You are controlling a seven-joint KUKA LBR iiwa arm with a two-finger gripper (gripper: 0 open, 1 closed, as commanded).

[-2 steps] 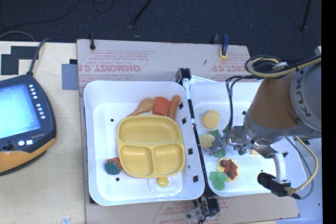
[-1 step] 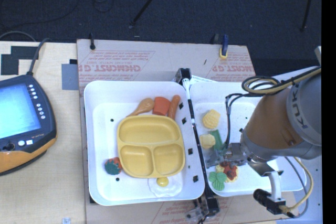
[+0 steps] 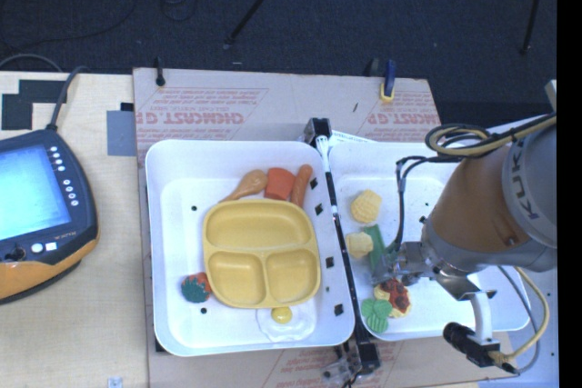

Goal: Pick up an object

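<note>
The arm reaches in from the right over the right bin (image 3: pixel 414 161). My gripper (image 3: pixel 393 271) is low in the bin's front left part, among small toy foods. A dark green piece (image 3: pixel 376 246) sits right at its tip. A red and yellow piece (image 3: pixel 396 295) and a green leaf-like piece (image 3: pixel 376 313) lie just below the tip. A yellow corn-like piece (image 3: pixel 366 206) and another yellow piece (image 3: pixel 359 243) lie further back. The arm's body hides the right half of the bin.
The left bin (image 3: pixel 173 168) holds a yellow divided plate (image 3: pixel 262 252), an orange carrot-like piece (image 3: pixel 301 184), a red piece (image 3: pixel 278 182), a tan drumstick (image 3: pixel 247 187), a green and red toy (image 3: pixel 194 288) and a small yellow piece (image 3: pixel 282 315). A tablet (image 3: pixel 36 204) lies at the far left.
</note>
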